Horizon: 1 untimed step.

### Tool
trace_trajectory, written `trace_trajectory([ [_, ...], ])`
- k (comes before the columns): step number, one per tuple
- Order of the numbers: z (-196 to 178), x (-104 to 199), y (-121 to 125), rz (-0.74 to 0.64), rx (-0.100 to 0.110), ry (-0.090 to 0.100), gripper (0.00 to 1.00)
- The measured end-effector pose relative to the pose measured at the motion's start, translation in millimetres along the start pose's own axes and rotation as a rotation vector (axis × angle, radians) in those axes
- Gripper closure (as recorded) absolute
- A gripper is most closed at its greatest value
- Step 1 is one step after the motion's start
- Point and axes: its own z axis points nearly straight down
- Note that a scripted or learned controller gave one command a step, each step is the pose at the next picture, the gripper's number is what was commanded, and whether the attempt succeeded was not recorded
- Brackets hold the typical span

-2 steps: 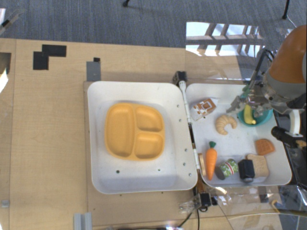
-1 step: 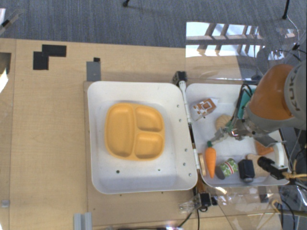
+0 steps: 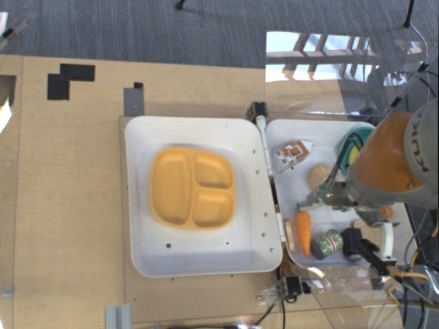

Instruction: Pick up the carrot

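The carrot (image 3: 302, 231) is a short orange piece lying lengthwise near the left wall of the right bin (image 3: 276, 131), toward its front. My gripper (image 3: 319, 199) hangs over the middle of that bin, just behind and slightly right of the carrot's far end. Nothing shows held in it. The arm's orange band (image 3: 384, 160) and grey wrist cover the bin's right half.
A green can (image 3: 328, 243) lies right beside the carrot. A beige round item (image 3: 319, 177), a small printed packet (image 3: 292, 153) and a green-and-yellow item (image 3: 352, 149) sit farther back. The left bin (image 3: 137, 184) holds a yellow divided tray (image 3: 193, 187). Cables lie at the front right.
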Motion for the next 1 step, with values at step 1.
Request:
trace_trajectory([
  [1,9.7,23.9,-11.8,0.456,0.039,0.006,0.00],
])
